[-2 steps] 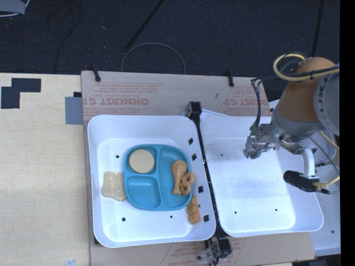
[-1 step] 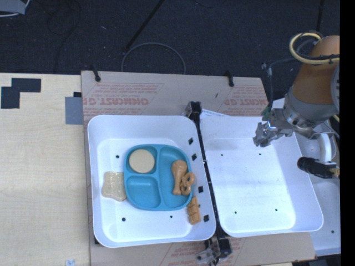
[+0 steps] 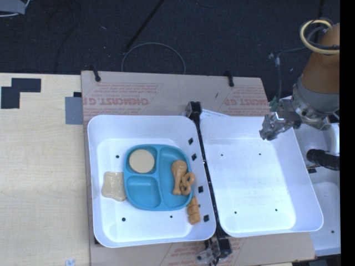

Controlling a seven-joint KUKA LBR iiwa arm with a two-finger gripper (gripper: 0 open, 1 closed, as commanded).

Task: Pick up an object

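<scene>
A blue divided plate [image 3: 145,194] lies in the left bin [image 3: 105,129]. On it sit a round tan cookie [image 3: 141,160] and a brown pretzel-like piece [image 3: 182,177]. A pale slice of bread [image 3: 113,185] lies just left of the plate. A small brown chunk [image 3: 193,210] rests by the plate's lower right corner. My gripper [image 3: 270,128] hangs over the far right corner of the right bin [image 3: 260,193], well away from all these items. Nothing shows between its fingers.
A black clamp strip [image 3: 201,165] runs between the two bins. The bins rest on a cardboard sheet [image 3: 166,96] atop a light wooden bench [image 3: 39,170]. Cables lie on the dark floor beyond. A black part [image 3: 324,158] juts in at the right.
</scene>
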